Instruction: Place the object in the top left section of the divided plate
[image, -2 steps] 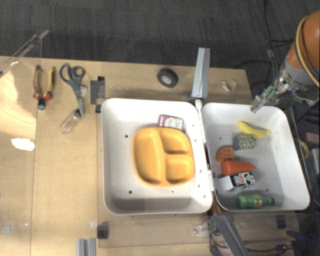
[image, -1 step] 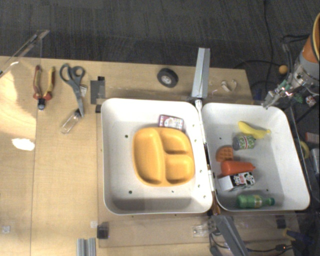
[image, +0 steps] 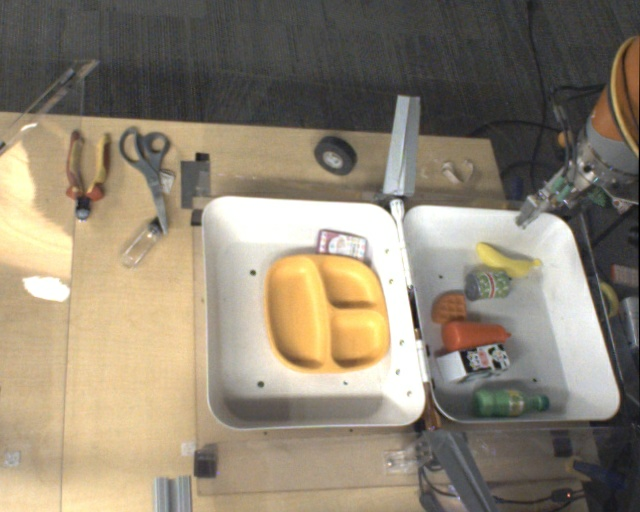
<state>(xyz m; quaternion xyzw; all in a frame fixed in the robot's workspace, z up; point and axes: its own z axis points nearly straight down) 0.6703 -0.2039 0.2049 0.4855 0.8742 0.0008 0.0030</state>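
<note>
yellow divided plate (image: 327, 310): well left of our jaws.
gripper (image: 530, 211): jaw state, we could not tell.
banana (image: 507, 260): just below; we judged descending squarely best.

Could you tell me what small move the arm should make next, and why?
Probably swing the gripper left and down over the right white bin, toward the yellow banana nearest it. The gripper sits at that bin's upper rim, with nothing visible in it, and the yellow divided plate in the left white bin holds nothing.
</note>
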